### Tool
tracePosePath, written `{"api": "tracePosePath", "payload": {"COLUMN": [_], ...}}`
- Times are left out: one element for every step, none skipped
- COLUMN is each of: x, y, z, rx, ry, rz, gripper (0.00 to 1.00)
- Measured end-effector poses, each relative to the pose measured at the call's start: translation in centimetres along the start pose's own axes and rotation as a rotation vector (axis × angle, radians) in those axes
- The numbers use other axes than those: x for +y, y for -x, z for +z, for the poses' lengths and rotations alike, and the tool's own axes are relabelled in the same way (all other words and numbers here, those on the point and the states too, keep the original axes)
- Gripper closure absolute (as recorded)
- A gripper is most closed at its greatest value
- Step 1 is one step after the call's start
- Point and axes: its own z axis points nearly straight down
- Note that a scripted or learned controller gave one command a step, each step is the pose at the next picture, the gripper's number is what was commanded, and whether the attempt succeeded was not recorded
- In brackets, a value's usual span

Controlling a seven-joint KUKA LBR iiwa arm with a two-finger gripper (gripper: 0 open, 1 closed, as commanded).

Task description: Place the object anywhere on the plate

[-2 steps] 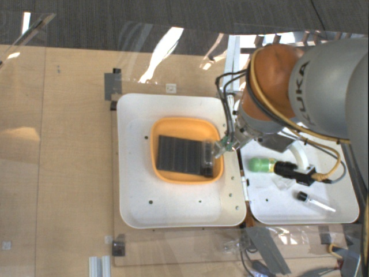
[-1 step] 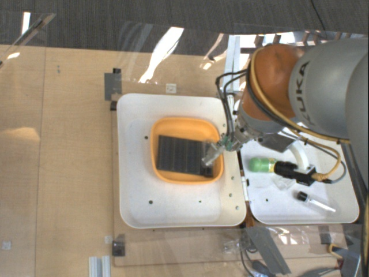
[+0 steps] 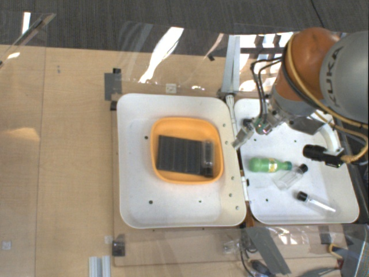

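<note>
- Near edge, right bin [image 3: 346, 209]: a clear tube [image 3: 314, 201], then a green bottle [image 3: 268, 165].
- Left bin [image 3: 132, 154]: a dark flat rectangular object [image 3: 185, 156] lies on the orange plate [image 3: 158, 169].
- Farther back, the arm [image 3: 323, 68] bends down over the right bin; gripper [image 3: 253, 128] beside the divider, its opening impossible to tell.

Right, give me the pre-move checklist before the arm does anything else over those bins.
1. Plate in place: the orange plate sits in the left bin. Ok.
2. Object on plate: a dark flat object lies fully inside its rim. Ok.
3. Gripper load: the gripper hovers over the right bin near the divider; nothing shows between the fingers, but their state is unclear. Cannot tell.
4. Path near the gripper: the green bottle lies just below it, apart from it. Ok.
5. Other loose items: a clear tube with a black cap and a clear piece rest in the right bin. Ok.
</note>
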Motion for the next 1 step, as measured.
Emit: {"api": "tracePosePath", "payload": {"x": [3.46], "y": [7.47], "z": [-2.69], "rx": [-0.001], "ry": [0.001], "rz": [-0.117], "gripper": [0.0]}}
